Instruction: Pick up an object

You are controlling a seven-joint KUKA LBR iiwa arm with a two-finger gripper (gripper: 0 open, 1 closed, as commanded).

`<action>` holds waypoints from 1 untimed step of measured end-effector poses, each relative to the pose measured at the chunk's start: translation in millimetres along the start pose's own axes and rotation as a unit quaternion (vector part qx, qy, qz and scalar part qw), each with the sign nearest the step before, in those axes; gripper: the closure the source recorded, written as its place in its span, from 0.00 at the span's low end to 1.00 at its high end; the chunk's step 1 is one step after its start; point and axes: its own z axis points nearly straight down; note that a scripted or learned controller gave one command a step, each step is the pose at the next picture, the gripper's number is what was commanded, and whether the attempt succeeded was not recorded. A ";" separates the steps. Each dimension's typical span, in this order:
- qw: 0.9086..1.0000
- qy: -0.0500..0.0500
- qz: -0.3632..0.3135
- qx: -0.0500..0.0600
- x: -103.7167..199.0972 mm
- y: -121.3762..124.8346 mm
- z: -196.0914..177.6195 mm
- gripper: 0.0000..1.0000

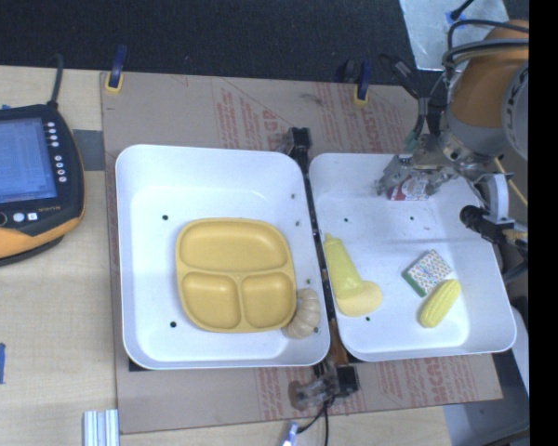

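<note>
My gripper (412,180) is low over the far part of the right bin (400,342), with the orange-banded wrist above it. A small red and white object (411,192) lies right under the gripper; whether it is held is unclear. Nearer the front of this bin lie a yellow squeeze bottle (349,279) by the left wall, a green and white checked packet (426,270), and a yellow corn cob (439,303) beside it. The left bin (144,184) holds a yellow divided plate (235,274) and a beige lumpy object (304,315) at its front right corner.
A tablet with an orange case (19,179) rests on the bench left of the bins. Clamps (114,69) hold the cardboard sheet under the bins at its far edge. A black bracket (299,141) sits between the bins at the back.
</note>
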 end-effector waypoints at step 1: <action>1.000 0.001 0.000 0.000 7.0 0.1 14.2 0.00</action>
